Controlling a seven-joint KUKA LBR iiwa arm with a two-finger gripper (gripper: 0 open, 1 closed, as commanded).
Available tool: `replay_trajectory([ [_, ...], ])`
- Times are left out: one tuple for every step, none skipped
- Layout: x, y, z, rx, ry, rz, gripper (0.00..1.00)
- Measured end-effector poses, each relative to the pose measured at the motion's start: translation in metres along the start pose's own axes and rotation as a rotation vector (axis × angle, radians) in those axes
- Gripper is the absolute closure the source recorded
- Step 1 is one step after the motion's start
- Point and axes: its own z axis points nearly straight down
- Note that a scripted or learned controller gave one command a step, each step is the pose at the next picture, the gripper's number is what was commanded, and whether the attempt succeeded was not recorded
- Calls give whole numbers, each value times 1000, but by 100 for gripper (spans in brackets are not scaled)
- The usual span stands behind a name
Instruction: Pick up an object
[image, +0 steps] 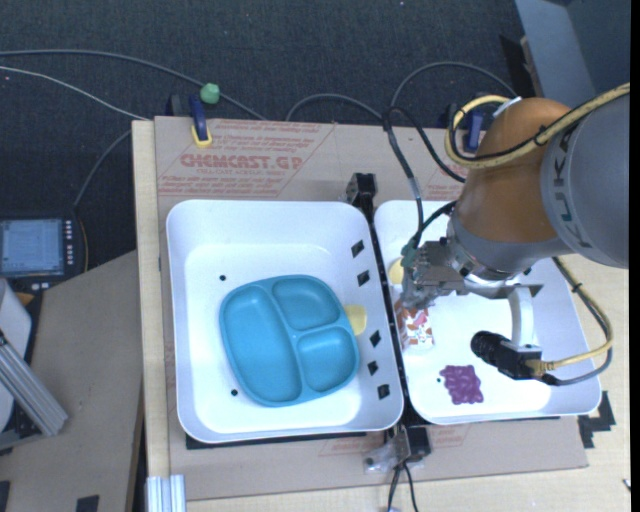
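Note:
My gripper (416, 292) hangs low over the left side of the right bin (560, 400), close to the wall between the two bins. Just below its tip lies a small red and white packet (416, 329); whether the gripper touches it is unclear. A purple bunch of grapes (462, 384) lies near the right bin's front edge. A small yellow object (397, 270) peeks out beside the gripper at the bin's left wall, partly hidden by it.
The left bin (200, 240) holds a blue divided plate (290, 338) with a small yellow piece (357, 319) at its right edge. The arm's orange band and grey body cover the right bin's back half. A cardboard sheet (250, 150) lies under both bins.

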Motion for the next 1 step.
replay_trajectory([
  [50, -8, 8, 1, 0, 0, 100],
])
